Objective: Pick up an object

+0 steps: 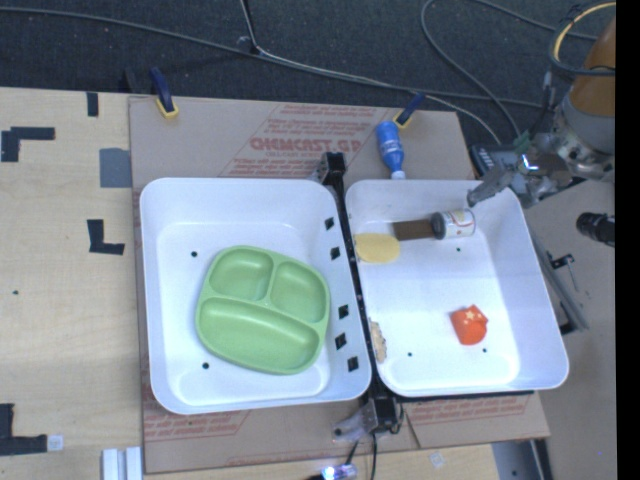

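Observation:
The right bin (520, 268) holds a pale yellow round piece (378, 248) near its back left. Beside it lies a brown cylinder (420, 230) with a white and red end. A small orange-red object (469, 324) sits toward the front right. A thin tan item (379, 340) lies against the bin's left wall. My gripper (508, 181) hangs over the bin's back right corner, just outside the rim and to the right of the cylinder's white end. It touches none of the objects and nothing shows in its grasp.
The left bin (170, 228) contains a green divided plate (264, 308). A blue bottle (391, 148) lies on the cardboard behind the bins. Blue and yellow clamps (163, 95) pin the cardboard's back edge. Cables run across the dark floor behind.

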